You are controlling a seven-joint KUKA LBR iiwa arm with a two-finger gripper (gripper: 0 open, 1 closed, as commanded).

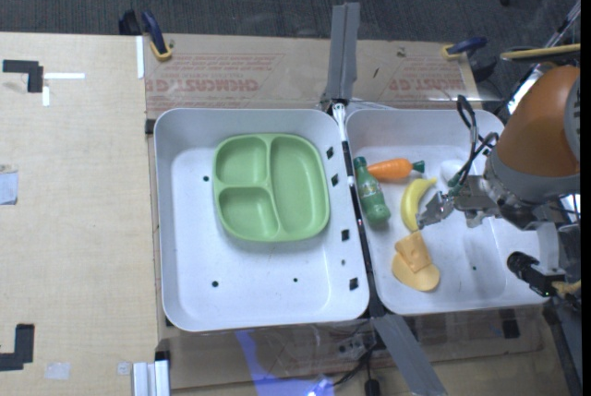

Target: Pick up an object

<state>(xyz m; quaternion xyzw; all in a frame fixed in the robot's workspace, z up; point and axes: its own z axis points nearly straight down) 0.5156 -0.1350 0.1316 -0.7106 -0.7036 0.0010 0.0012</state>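
Observation:
The right bin (462, 279) holds a green bottle (371, 194) lying near its left wall, an orange carrot (391, 169) behind it, a yellow banana (415, 200) in the middle and a yellow-orange cheese wedge (415, 262) toward the front. My gripper (432, 211) reaches in from the right and hangs low just right of the banana, its fingertips close to the banana's lower end. The fingers stand slightly apart and nothing sits between them.
The left bin (185, 274) carries a green divided plate (271, 187). A ridge of bin walls (351, 200) separates the two bins. The grey arm with its orange band (549, 122) covers the right bin's far right side. Cables (473, 140) hang near the wrist.

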